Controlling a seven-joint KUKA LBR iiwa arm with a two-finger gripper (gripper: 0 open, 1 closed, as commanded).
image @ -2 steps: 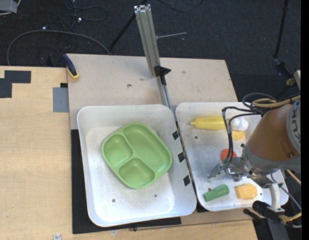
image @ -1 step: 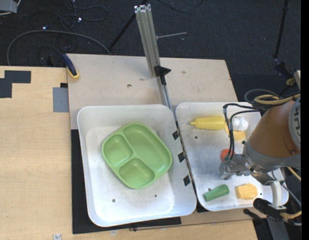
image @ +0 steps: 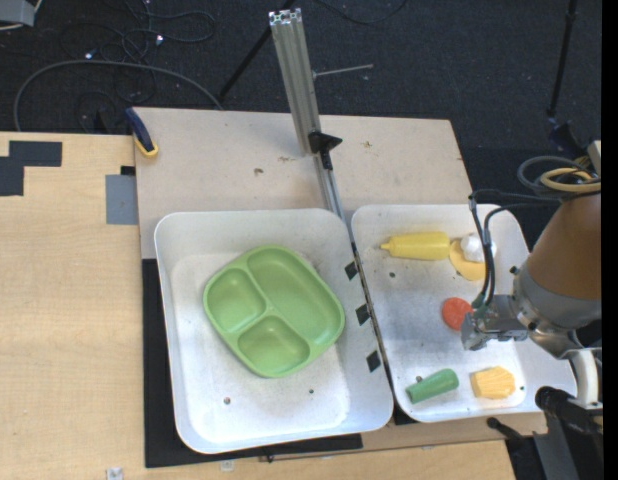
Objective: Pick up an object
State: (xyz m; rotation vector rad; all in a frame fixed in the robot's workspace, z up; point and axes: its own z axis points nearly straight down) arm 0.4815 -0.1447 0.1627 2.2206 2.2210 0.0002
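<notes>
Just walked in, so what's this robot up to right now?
The arm's hand is down in the right bin, beside a red-orange piece. A yellow bottle, green piece and yellow piece lie around it. Nothing looks picked up yet. A green tray sits in the left bin.

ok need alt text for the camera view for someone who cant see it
A grey robot arm reaches from the right, its gripper low in the right bin beside a red ball, near a yellow bottle, green cylinder and yellow block. The left bin holds a green divided plate.
</notes>
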